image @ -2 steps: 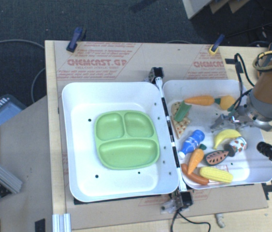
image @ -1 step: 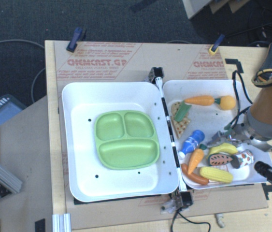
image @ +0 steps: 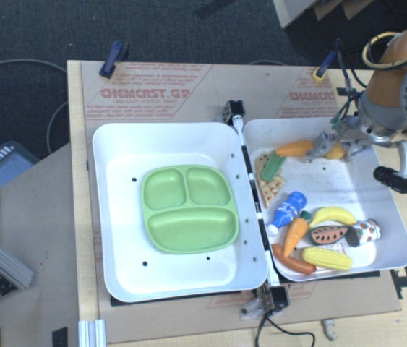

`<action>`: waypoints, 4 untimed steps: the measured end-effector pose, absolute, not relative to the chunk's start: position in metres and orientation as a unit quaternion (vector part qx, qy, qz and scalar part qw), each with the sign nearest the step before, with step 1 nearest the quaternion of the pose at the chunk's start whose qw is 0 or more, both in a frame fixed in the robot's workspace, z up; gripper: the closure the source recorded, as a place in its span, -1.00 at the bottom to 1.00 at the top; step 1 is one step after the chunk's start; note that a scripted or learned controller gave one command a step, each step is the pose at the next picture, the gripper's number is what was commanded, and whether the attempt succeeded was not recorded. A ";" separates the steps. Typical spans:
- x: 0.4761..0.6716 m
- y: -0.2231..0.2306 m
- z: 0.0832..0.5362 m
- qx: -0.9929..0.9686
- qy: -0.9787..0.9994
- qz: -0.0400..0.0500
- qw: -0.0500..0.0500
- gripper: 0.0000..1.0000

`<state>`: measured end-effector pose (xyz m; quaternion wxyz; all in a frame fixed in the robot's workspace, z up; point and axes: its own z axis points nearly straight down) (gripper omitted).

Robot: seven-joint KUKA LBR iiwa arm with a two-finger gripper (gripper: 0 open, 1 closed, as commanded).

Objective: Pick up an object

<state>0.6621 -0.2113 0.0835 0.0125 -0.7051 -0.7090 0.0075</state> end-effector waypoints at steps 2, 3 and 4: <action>0.652 -0.141 0.092 -0.707 -0.708 0.000 0.001 1.00; 0.606 -0.140 0.086 -0.707 -0.707 0.000 -0.001 1.00; 0.624 -0.138 0.086 -0.707 -0.707 -0.001 -0.002 1.00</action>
